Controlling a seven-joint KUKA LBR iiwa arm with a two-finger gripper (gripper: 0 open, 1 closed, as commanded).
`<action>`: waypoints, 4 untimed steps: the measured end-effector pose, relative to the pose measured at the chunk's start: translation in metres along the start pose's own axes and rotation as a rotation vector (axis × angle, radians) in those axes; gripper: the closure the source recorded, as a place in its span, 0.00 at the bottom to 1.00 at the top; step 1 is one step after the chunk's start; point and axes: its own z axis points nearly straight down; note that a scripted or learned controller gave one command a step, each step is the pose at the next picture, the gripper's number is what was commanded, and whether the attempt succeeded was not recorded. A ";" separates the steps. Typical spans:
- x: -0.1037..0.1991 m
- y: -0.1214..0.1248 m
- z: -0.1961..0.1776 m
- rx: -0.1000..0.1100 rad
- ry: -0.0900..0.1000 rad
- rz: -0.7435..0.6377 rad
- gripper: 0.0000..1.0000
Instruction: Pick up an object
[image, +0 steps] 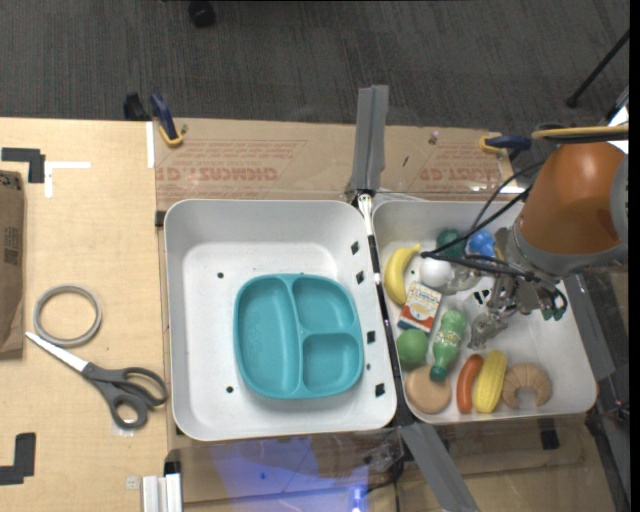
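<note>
gripper (492, 322): low in the right bin (575, 345), over the middle of the pile; can't tell from here if it's released or clenched
nearest to it: green bottle (447, 338) just to its left, orange-red piece (467, 385) and yellow corn cob (490, 380) just in front of it, near the bin's front wall
also close: small carton (422, 305) left of the bottle's top; tan pastry (526, 385) beside the corn, on the arm's side
rest of pile: banana (398, 272) along the left wall, white ball (435, 270) beside it, blue item (481, 243) toward the back, green ball (411, 346), tan round piece (428, 393) at the front left corner
writing: carton has a red and white label, text too small to read; cardboard sheet (250, 165) behind the bins carries red print, upside down, can't make it out
looks: bottle is green with a pale cap end, lying tilted; corn and orange-red piece lie side by side, touching
left bin (200, 300): teal divided plate (298, 335), three compartments
bench: scissors (110, 380) and tape roll (67, 313), well apart from the bins
</note>
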 end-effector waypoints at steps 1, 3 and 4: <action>0.024 0.012 0.012 -0.002 0.008 0.136 0.00; 0.068 0.057 0.008 0.003 -0.001 0.177 0.00; 0.074 0.057 0.007 0.004 -0.012 0.210 0.00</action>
